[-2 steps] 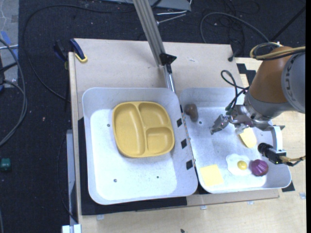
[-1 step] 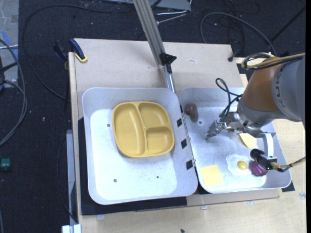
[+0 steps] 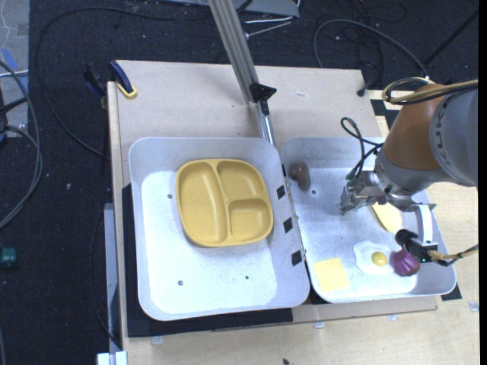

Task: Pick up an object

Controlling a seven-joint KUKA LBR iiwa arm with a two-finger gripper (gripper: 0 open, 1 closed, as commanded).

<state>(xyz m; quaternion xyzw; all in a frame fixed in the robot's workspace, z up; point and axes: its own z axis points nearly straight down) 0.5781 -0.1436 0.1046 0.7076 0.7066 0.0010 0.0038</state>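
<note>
Your gripper (image 3: 351,201) hung just left of the yellow wedge (image 3: 386,217), jaw state unclear; you needed to centre first

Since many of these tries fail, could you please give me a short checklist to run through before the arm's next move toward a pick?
1. Gripper is over the right bin, where the loose things lie: ok.
2. A thing between its fingers: not ok, none seen.
3. Finger opening: cannot tell, too small and dark.
4. Targets apart from each other: brown lump and yellow square slice stand alone, ok; fried egg and purple piece lie close together, not ok.
5. Yellow piece free to grasp: not ok, partly under the arm.
6. Divided yellow plate in the left bin, out of the arm's way: ok.
</note>
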